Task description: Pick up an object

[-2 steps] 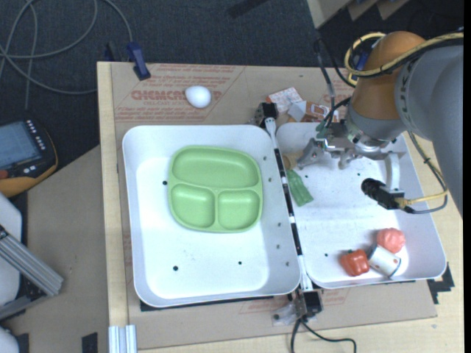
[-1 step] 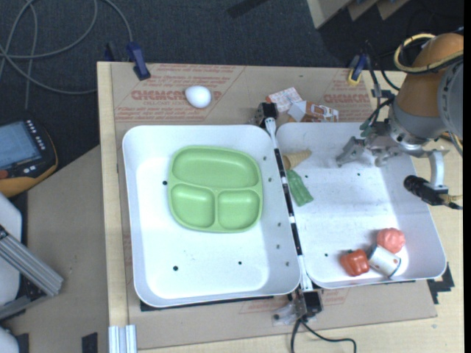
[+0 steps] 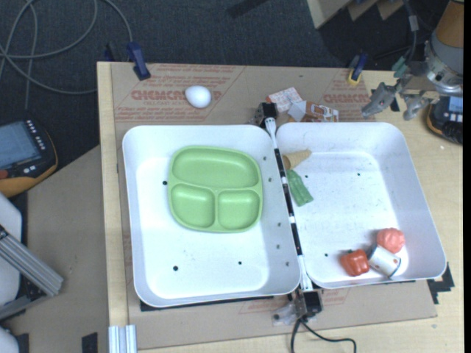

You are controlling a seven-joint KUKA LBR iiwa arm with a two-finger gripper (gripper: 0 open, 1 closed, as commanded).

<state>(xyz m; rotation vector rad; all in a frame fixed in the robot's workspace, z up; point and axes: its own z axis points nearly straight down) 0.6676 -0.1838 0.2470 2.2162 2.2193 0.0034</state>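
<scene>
My gripper [image 3: 394,104] hangs at the upper right, above the bench just past the far rim of the right bin [image 3: 346,201]. Its fingers [image 3: 377,100] stand open with nothing between them. In the right bin's near right corner lie an orange-red lump [image 3: 391,238], a small red piece [image 3: 355,262] and a white cylinder [image 3: 384,260], close together. A green strip [image 3: 299,187] and a tan wedge [image 3: 296,158] lie by that bin's left wall. A light green divided plate [image 3: 215,188] rests in the left bin [image 3: 206,267].
A white egg-shaped object [image 3: 197,95] sits on the cardboard behind the left bin. Small wrappers and a black clip [image 3: 293,106] lie behind the seam between the bins. Blue clamps [image 3: 137,59] hold the board's far edge.
</scene>
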